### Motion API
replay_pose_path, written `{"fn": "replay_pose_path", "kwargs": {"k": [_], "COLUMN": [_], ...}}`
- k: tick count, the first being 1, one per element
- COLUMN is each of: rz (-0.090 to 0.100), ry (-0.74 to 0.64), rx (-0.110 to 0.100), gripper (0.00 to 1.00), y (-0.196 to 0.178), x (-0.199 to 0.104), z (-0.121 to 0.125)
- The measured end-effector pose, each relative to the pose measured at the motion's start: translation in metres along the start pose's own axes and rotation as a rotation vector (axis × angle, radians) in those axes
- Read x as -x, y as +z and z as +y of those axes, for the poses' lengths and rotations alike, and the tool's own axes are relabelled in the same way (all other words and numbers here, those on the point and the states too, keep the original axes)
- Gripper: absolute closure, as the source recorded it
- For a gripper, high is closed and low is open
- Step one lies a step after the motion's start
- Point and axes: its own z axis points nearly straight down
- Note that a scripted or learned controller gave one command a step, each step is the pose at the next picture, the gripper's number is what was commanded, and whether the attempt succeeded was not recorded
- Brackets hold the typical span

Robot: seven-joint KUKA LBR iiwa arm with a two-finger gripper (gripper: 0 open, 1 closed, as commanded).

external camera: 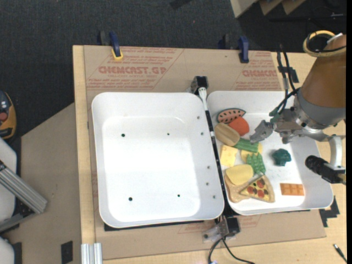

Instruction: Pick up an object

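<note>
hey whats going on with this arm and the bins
A robot arm reaches in over the right bin, its gripper low beside a pile of toy food: a pizza slice, a watermelon slice, a tomato. Nothing shows between its fingers yet. The left bin sits alongside.

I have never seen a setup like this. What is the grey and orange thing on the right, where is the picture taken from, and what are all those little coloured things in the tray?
The picture comes from one camera fixed above the bench, looking down at a slant. The grey and orange thing is a robot arm reaching in from the right. At its end is a gripper, a two-finger hand for picking things up. It hangs over the right bin, close to the toys. I see nothing held in it. Beside that stands the left bin. The coloured things are toy food: a watermelon slice, a pizza slice, a teal piece and an orange waffle, among others.
</note>
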Motion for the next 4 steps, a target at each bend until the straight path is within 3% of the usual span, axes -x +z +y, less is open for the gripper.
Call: {"fn": "replay_pose_path", "kwargs": {"k": [1, 2, 3, 4], "rz": [0.001, -0.001, 0.002, 0.003], "ry": [-0.002, -0.002, -0.008, -0.003], "rx": [0.002, 0.002, -0.019, -0.028], "gripper": [0.00, 0.00, 0.00, 1.00], "y": [0.109, 0.107, 0.109, 0.100], "x": [-0.010, -0.024, -0.019, -0.018], "z": [0.041, 0.062, 0.125, 0.121]}}
